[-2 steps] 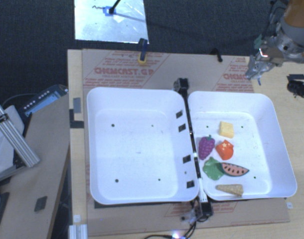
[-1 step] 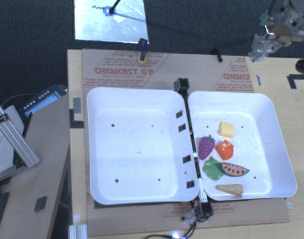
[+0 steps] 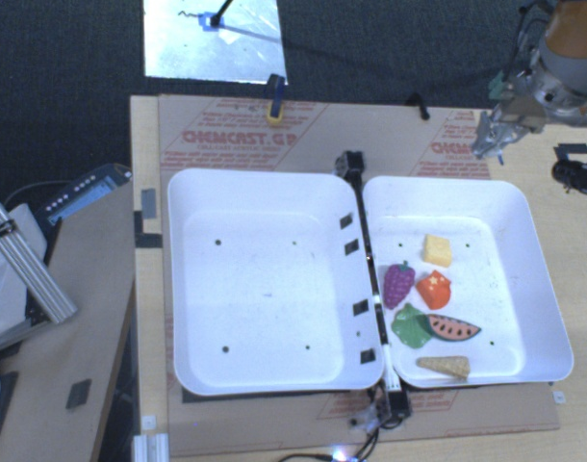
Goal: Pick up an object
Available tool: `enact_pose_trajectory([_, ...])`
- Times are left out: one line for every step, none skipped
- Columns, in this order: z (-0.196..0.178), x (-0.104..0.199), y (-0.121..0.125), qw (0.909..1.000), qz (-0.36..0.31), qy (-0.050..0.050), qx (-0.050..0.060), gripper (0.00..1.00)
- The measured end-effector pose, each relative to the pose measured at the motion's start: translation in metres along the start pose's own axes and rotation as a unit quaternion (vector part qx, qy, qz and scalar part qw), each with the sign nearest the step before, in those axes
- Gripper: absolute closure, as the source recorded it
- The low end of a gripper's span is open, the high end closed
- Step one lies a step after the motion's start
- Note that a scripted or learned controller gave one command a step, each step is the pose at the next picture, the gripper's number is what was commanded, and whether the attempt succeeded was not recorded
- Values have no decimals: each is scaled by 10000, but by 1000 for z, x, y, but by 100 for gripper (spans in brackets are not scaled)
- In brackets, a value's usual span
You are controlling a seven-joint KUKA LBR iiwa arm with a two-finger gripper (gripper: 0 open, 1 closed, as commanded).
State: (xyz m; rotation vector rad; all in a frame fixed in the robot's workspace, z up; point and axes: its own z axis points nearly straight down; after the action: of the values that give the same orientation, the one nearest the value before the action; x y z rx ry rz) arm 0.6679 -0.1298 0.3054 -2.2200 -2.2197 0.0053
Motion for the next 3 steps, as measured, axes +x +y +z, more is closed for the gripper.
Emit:
enact_pose_trajectory([-49, 99, 2, 10000, -70, 19, -61, 100])
enact_pose_trajectory([17, 63, -1, 10000, 1, -1, -5, 100])
enact_pose_trajectory([-55, 114, 2, 10000, -48, 12, -72, 100])
